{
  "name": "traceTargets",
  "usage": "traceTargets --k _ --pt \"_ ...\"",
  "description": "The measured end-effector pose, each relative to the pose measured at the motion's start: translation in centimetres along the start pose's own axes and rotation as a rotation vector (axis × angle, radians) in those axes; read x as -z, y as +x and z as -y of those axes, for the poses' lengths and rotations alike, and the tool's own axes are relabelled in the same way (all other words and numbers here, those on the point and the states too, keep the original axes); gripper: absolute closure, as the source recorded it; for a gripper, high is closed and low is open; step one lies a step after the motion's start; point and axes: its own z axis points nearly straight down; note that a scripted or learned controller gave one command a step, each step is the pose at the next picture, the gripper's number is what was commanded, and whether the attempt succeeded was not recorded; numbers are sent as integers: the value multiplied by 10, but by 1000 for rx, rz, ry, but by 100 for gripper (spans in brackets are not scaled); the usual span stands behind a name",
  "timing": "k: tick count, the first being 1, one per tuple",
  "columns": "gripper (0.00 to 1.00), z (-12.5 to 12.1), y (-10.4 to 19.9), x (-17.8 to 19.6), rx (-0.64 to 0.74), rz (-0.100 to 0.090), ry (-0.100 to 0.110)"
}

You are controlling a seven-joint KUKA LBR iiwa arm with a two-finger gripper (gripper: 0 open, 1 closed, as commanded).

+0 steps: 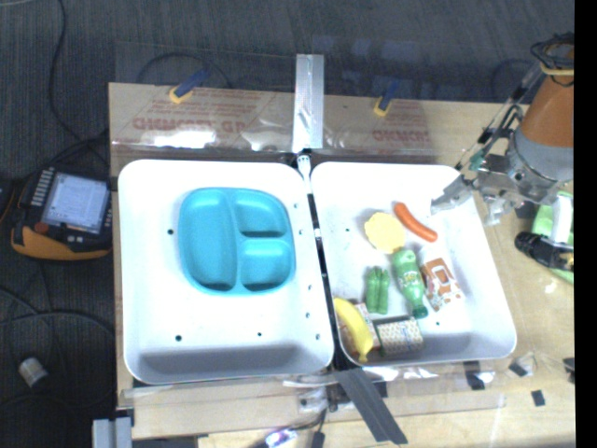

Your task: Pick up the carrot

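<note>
The carrot (415,221) is a short orange-red stick lying at a slant in the upper middle of the right bin (485,329). Its left end lies close beside a flat yellow disc (381,231). My gripper (464,197) hangs over the bin's upper right corner, just right of the carrot and a little above it, apart from it. Nothing shows in its grasp. The grey arm with its orange band (548,119) reaches in from the right edge.
Below the carrot lie a green bottle (408,278), a green vegetable (376,289), an orange and white box (441,283), a banana (353,329) and a grey block (399,336). The left bin (149,343) holds a blue divided plate (238,238).
</note>
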Motion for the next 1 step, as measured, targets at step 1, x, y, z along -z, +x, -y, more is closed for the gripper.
traceTargets --k 1 --pt "0 -13 16 -18 -24 1 1"
